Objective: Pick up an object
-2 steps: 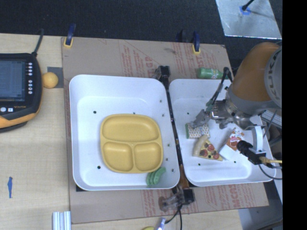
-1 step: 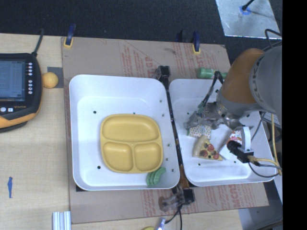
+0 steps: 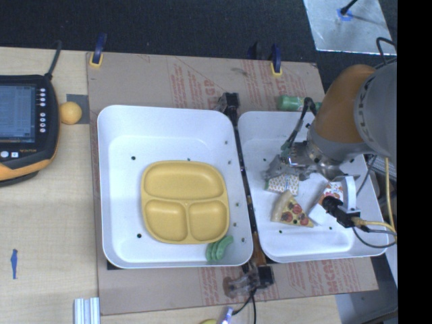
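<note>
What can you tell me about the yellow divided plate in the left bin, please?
The yellow plate looks like smooth moulded plastic, a rounded rectangle with three compartments: one wide section along the far side and two smaller ones nearer the camera. It lies flat and upright on the floor of the left bin, roughly central. A small green object sits close by its near right corner; contact is unclear.

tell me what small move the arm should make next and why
Probably a short, straight descent. The pincer sits low in the right bin, right above a small patterned white piece, with the pizza slice just beyond it. Whether anything is gripped cannot be seen, so lowering onto the patterned piece and closing looks like the likeliest way to get a pick.
</note>
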`<state>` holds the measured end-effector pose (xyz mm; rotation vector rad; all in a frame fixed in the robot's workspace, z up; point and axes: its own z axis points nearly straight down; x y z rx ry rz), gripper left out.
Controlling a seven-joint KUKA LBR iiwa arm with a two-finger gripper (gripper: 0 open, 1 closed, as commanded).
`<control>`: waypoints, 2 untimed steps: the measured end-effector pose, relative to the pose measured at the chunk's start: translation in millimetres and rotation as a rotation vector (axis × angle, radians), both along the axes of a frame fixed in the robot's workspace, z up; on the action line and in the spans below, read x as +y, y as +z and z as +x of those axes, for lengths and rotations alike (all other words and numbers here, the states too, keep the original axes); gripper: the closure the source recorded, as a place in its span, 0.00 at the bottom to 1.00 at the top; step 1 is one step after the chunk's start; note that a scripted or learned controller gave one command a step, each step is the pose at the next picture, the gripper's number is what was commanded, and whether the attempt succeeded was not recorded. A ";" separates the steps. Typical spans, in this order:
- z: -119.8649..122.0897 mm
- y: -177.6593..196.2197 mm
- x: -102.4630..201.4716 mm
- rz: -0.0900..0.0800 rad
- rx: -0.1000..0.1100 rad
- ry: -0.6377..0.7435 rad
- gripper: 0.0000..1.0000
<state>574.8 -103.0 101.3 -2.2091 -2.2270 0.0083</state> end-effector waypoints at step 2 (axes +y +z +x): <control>-13.5 127.4 113.6 0.002 -0.005 -0.004 1.00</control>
